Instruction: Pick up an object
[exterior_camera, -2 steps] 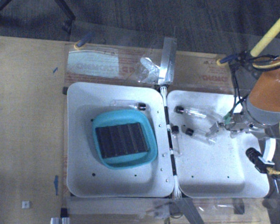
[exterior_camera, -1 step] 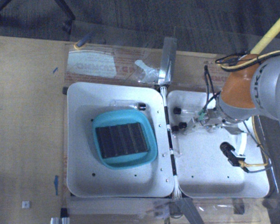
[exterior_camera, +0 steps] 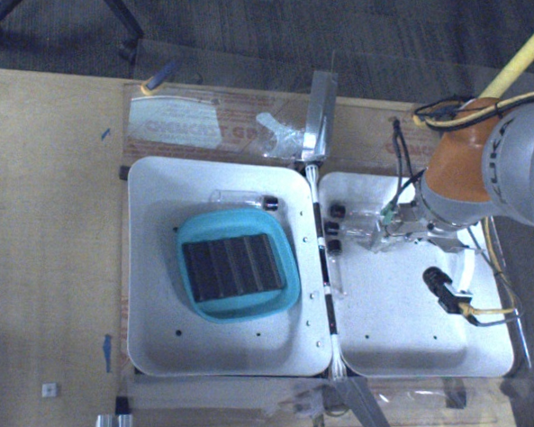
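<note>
A teal plastic dish (exterior_camera: 237, 263) with a dark ribbed insert lies in the middle of the left bin (exterior_camera: 146, 273). Behind it, near that bin's far wall, rests a clear tube with a black cap (exterior_camera: 247, 200). My gripper (exterior_camera: 371, 231) is low over the far left part of the right bin (exterior_camera: 404, 338), close to the divider between the bins. Three small dark pieces (exterior_camera: 333, 227) sit in a column just left of it, by the right bin's left wall. Whether they are loose objects or touch the gripper is not clear.
A black part with a yellow cable (exterior_camera: 444, 290) hangs from the arm over the right bin's right half. A metal post (exterior_camera: 320, 121) and crumpled clear plastic (exterior_camera: 281, 137) stand behind the bins. The grey and orange arm (exterior_camera: 473, 171) covers the right bin's far right corner.
</note>
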You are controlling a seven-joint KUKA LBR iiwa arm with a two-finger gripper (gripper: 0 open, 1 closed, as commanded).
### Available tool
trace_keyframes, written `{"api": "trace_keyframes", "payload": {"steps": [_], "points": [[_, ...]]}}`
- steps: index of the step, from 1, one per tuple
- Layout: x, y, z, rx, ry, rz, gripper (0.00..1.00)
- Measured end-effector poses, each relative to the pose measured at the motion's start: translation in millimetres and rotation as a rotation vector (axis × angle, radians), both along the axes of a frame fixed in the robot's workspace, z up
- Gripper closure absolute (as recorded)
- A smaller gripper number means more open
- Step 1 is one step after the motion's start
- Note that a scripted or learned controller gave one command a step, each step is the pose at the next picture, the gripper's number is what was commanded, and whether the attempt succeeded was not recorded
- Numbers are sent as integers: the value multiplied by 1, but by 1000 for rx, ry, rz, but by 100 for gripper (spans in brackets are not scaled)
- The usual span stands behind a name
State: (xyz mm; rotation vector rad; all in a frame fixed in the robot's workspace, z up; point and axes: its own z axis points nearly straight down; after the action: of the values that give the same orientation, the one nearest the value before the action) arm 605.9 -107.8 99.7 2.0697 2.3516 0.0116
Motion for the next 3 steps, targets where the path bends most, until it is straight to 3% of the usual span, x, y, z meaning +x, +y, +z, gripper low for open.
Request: {"api": "trace_keyframes", "payload": {"steps": [1,2,3], "points": [[-55,-70,-10,-5,5,81,100],[-55,-69,-11,-3,5,82,0],[3,-57,-12,-2,3,31,0]]}}
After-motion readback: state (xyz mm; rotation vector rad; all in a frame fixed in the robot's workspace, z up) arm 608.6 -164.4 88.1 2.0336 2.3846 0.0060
